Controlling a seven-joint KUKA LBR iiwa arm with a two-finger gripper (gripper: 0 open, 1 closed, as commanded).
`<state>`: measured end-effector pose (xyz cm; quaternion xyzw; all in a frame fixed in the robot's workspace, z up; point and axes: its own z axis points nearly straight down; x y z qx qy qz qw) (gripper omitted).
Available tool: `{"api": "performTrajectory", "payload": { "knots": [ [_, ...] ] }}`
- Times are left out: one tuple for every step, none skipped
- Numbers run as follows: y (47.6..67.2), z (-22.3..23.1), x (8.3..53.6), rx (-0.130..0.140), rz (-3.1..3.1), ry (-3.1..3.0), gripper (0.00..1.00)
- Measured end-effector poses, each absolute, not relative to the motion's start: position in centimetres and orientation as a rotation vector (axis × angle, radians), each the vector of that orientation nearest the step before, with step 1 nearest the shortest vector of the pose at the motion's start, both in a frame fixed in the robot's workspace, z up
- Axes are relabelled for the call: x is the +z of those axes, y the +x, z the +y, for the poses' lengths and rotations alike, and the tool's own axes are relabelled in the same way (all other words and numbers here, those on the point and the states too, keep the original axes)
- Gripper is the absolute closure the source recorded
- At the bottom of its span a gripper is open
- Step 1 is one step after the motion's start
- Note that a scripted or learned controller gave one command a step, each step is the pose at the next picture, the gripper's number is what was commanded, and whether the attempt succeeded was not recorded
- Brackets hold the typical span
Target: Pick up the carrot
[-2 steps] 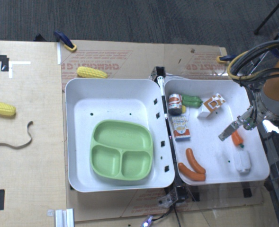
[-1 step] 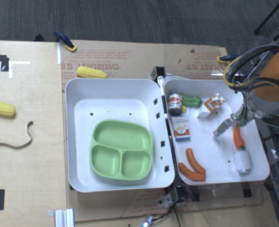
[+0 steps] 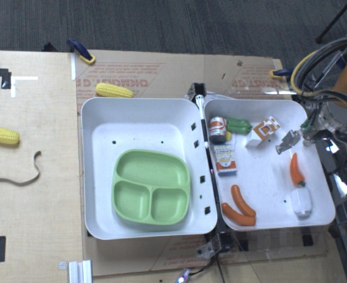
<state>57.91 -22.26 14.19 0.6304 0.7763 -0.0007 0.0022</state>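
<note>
The carrot [image 3: 296,169], small and orange with a green stub at its lower end, lies near the right wall of the right bin [image 3: 267,108]. My gripper [image 3: 287,142] hangs over that bin, just above and slightly left of the carrot's upper tip. It is apart from the carrot, and I see nothing in it. The grey arm reaches in from the right edge.
The right bin also holds a can [image 3: 218,130], a green vegetable [image 3: 238,124], an orange-white box [image 3: 265,129], a small carton [image 3: 225,159], two sausages [image 3: 240,206] and a white object [image 3: 301,202]. The left bin holds a green divided plate [image 3: 152,187]. Corn cobs [image 3: 113,90] lie outside.
</note>
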Motion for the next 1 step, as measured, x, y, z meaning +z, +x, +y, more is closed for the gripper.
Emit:
{"api": "performTrajectory", "payload": {
  "knots": [
    [49.71,-18.38,9.18,0.000,2.363,2.069,0.00]
  ]
}}
